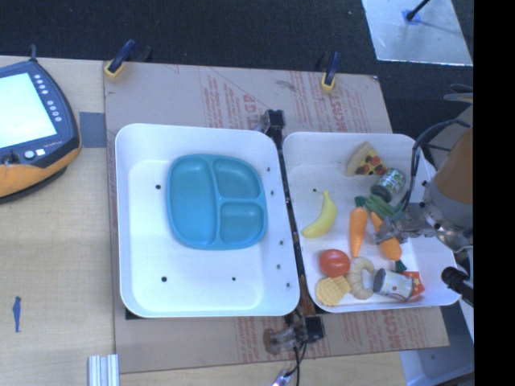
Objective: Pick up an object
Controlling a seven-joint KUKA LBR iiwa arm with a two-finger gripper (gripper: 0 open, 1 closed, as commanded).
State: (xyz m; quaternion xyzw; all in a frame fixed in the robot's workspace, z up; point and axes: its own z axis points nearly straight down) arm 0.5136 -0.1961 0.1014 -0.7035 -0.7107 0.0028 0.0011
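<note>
The right bin (306, 155) holds several toy foods: a pizza slice (366, 159), a small can (390, 183), a yellow banana (320, 215), an orange carrot (357, 228), a red tomato (334, 261), a round cracker (330, 290), a pale ring-shaped piece (362, 278) and a lying bottle with a red end (398, 284). My gripper (386, 230) is low over the right half of this bin, just right of the carrot and above a second orange piece (391, 250) with green leaves. The arm hides what lies directly under it.
The left bin (133, 215) carries a blue divided plate (217, 201). A tablet in an orange case (32, 127) lies on the bench at far left. Clamps (119, 59) (328, 71) hold the cardboard sheet at the back.
</note>
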